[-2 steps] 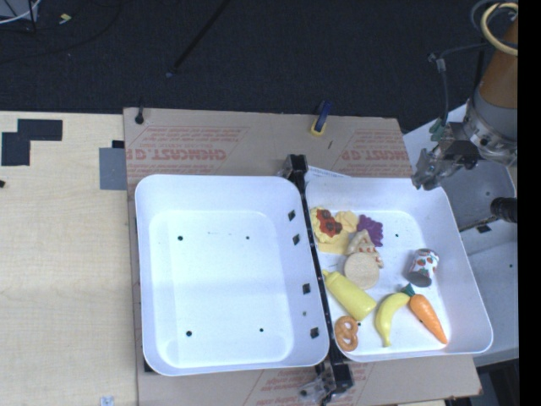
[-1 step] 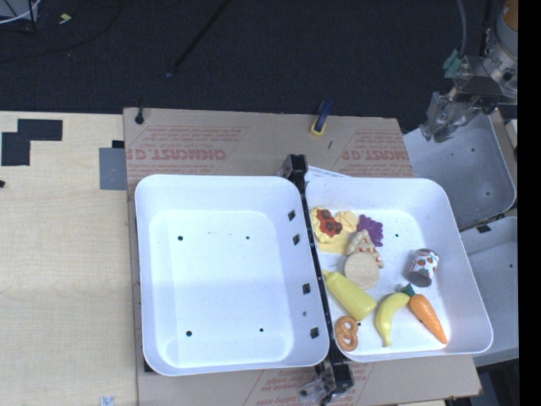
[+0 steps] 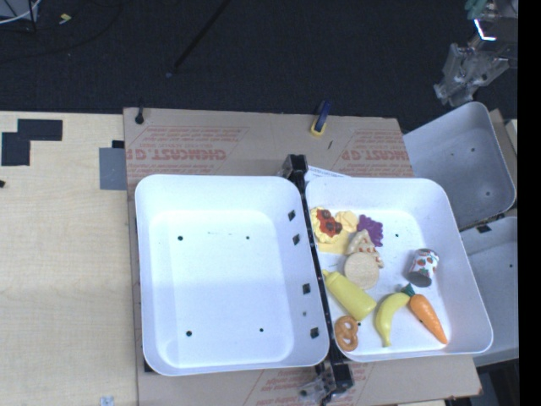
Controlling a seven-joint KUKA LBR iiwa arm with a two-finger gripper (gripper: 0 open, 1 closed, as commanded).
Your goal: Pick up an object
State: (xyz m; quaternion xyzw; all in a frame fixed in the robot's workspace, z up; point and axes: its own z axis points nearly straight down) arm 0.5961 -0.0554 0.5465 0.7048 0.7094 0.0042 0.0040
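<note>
The end effector (image 3: 473, 62) waits far right, above the table; its state I cannot tell. The carrot (image 3: 428, 317) lies near right in the right bin (image 3: 461, 252); it should approach from above.

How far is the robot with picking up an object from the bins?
Nothing looks done yet. The orange toy carrot, the yellow toy banana, the brown pretzel and the other toys all lie in the right white bin. The gripper is at the upper right, outside the bins, over the dark floor, with no toy near it. Left: move over the right bin, descend, grasp one toy and lift it.
</note>
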